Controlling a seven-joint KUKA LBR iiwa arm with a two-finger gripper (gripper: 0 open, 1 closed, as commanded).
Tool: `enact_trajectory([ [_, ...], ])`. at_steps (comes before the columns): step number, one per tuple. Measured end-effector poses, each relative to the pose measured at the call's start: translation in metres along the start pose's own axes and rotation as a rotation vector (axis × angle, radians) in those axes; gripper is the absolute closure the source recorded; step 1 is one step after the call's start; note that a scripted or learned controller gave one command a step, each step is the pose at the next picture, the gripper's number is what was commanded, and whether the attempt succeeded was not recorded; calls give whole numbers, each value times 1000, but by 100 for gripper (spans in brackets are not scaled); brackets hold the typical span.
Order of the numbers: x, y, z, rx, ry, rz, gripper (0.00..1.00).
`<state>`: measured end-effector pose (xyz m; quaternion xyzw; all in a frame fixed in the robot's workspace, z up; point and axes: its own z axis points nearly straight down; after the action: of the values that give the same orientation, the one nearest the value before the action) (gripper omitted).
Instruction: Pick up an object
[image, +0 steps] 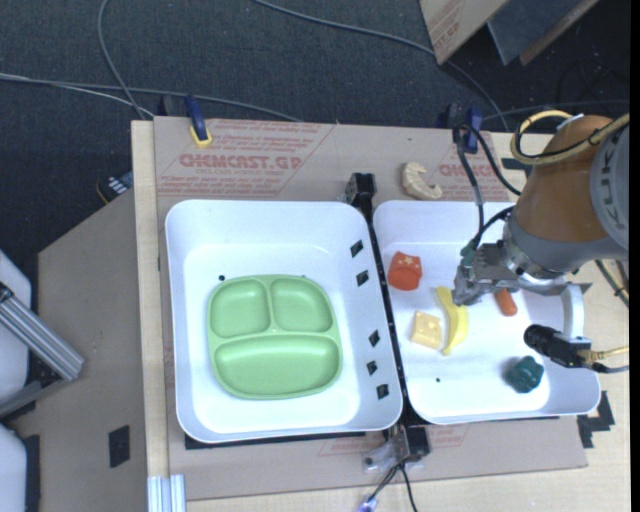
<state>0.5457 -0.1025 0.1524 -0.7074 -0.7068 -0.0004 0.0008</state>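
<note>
The right bin (470, 402) holds a red-orange block (404, 270), a yellow banana (453, 320), a pale yellow cheese wedge (428, 329), a small orange-red piece (507, 301) and a teal lump (524, 374). My gripper (468, 288) hangs low over the bin, just above the banana's upper end and left of the orange-red piece. The wrist hides its fingertips. Nothing shows held between them.
The left bin (190, 230) holds a green divided plate (273, 335). A beige toy piece (421, 180) lies on the bench behind the right bin. Black clips run along the divider (378, 300) between the bins. Cables cross the right bin's right side.
</note>
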Motion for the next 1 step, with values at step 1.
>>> enact_trajectory([
  [1, -5, 0, -63, -8, -3, -2, 100],
])
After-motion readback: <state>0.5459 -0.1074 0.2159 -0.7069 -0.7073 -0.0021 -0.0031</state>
